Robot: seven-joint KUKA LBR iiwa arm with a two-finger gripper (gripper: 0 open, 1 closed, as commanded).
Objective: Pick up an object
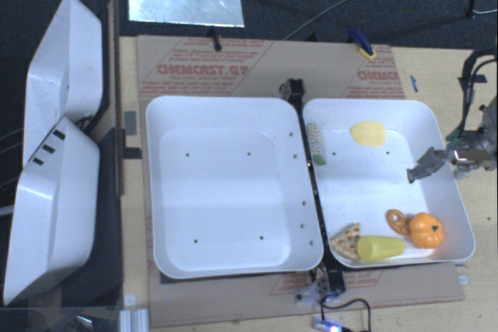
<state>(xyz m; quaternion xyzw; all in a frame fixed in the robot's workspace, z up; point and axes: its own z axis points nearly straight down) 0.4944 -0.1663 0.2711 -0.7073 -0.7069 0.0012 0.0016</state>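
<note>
The pincer (422,166) sits at the right edge of the right-hand shallow white plastic bin (334,114), low over its right wall; whether it is spread or pressed together cannot be told at this resolution, and nothing is visible between its fingers. Candidate objects all lie in this bin. The pale yellow oval disc (368,134) lies up and to the left of the pincer, apart from it. The round orange pumpkin-shaped toy (426,229) lies below the pincer, near the bin's lower right corner, touching the brown pretzel-shaped piece (397,221). The yellow-green elongated block (380,247) lies with its long axis roughly left to right, beside the tan wedge-shaped piece (346,239). The arm enters from the right, wrist roughly level, pincer pointing left into the bin. The pumpkin-shaped toy appears nearest.
</note>
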